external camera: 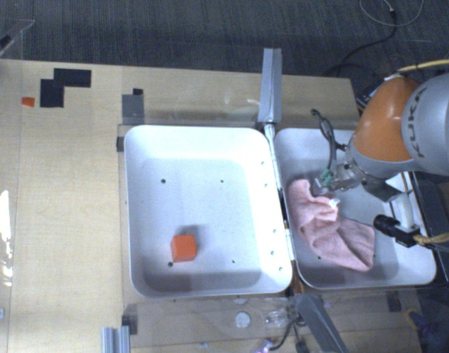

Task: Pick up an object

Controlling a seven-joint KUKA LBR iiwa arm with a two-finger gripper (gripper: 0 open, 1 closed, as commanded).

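Observation:
A pink cloth (pixel 329 228) lies crumpled in the right bin (pixel 305 147), stretching from its left wall toward the front right. My gripper (pixel 328 186) hangs low over the cloth's upper end, right at its top edge, below the orange wrist band. A small orange block (pixel 184 248) rests in the left bin (pixel 195 142), near the front left corner, far from the arm.
A metal divider post (pixel 270 87) stands at the back between the two bins. Black markers (pixel 61 85) and a small orange square (pixel 28 102) lie on the wooden bench at the far left. Cables and the arm's body crowd the right bin's right side.

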